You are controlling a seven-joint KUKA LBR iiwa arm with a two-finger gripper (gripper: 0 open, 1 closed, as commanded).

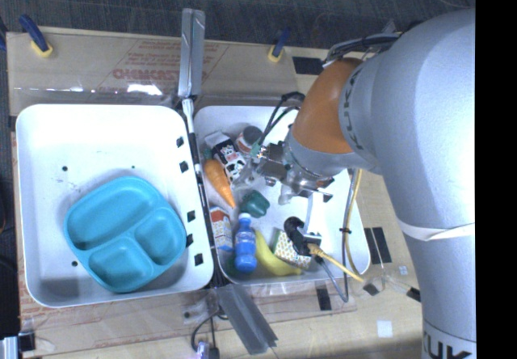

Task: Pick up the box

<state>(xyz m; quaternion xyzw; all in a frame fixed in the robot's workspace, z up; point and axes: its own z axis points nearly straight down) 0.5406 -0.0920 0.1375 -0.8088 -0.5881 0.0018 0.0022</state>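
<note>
So the box [230, 158] we're after looks like the little black-and-white one, sitting up in the far left part of the right bin [355, 264]. That's our best guess, since nothing else in there is as boxy. It's boxed in pretty tight: the carrot [219, 181] is touching or just about touching its near side, the bin's left wall is just beyond that, and something dark and round [249, 137] sits right next to it on the far side.

The gripper [260, 178] is low in the bin, just to the right of the box and above the green thing [256, 204]. Whether it's spread or closed up, we honestly can't tell from this angle — the wrist and cables cover too much. Nothing visibly held, as far as we can see.

To do this well, we'd shift left so the gripper is centred over the box, not the carrot, and turn the wrist to bite across the box's narrow side. Come straight down — a slanted approach would probably shove the carrot or the box into the wall.

The blue bottle [245, 246] and banana [272, 262] at the near end are well out of the way, same for the blue plate [121, 234] in the left bin [48, 127].
</note>
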